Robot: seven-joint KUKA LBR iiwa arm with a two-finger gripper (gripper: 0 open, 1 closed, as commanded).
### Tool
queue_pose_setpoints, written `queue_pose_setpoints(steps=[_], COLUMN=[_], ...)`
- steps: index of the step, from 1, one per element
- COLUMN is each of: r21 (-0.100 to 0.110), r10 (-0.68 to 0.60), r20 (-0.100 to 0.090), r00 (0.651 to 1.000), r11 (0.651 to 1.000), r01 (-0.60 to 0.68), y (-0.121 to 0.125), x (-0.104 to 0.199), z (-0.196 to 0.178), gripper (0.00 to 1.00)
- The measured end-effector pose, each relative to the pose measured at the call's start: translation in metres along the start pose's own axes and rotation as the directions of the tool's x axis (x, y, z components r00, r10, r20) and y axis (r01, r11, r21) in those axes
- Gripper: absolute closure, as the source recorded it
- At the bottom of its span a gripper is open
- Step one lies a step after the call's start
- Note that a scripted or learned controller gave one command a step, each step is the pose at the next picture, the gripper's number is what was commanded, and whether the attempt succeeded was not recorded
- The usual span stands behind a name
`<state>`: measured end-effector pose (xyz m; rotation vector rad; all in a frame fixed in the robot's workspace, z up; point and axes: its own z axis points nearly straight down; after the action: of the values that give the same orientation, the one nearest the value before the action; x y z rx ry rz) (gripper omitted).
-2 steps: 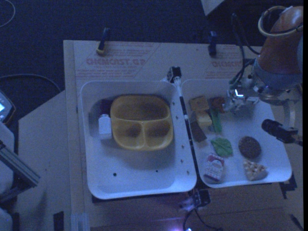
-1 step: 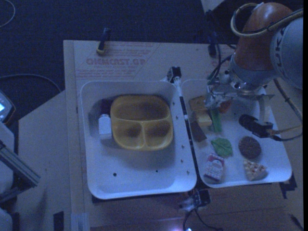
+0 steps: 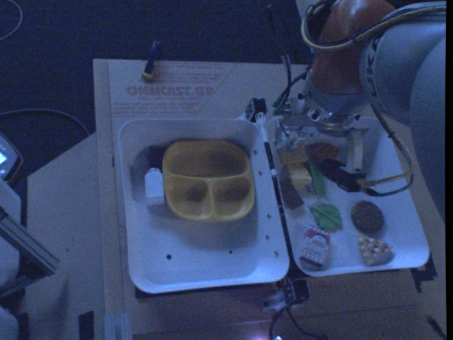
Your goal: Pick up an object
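Note:
My gripper (image 3: 309, 139) hangs low over the back left part of the right bin (image 3: 407, 243), under the grey arm with its orange band. Directly below it lie a yellow block (image 3: 299, 173), a tan piece (image 3: 292, 154) and a reddish-brown item (image 3: 324, 149). The gripper's body and cables hide where it meets them. Further forward in this bin lie a green leaf-shaped piece (image 3: 326, 215), a round brown cookie (image 3: 367, 217), a pale wedge (image 3: 374, 249) and a red and white packet (image 3: 315, 246). The scene is dim.
The left bin (image 3: 205, 264) holds a yellow divided plate (image 3: 208, 180) with a small white bottle (image 3: 153, 186) against its left side. A dark brown strip (image 3: 290, 193) lies by the wall between the bins. A blue and yellow tool (image 3: 151, 61) rests on the bench behind.

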<state>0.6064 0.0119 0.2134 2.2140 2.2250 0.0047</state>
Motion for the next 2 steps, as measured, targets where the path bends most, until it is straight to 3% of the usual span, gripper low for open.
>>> queue_pose_setpoints(steps=[1,2], r21=[0.0,0.007], r10=[0.002,0.006], r20=[0.0,0.0], r00=[1.0,1.0], r11=[1.0,1.0], r01=[-0.002,-0.006], y=[0.007,-0.007], x=[0.016,0.008], z=[-0.004,-0.006], gripper=[1.0,1.0])
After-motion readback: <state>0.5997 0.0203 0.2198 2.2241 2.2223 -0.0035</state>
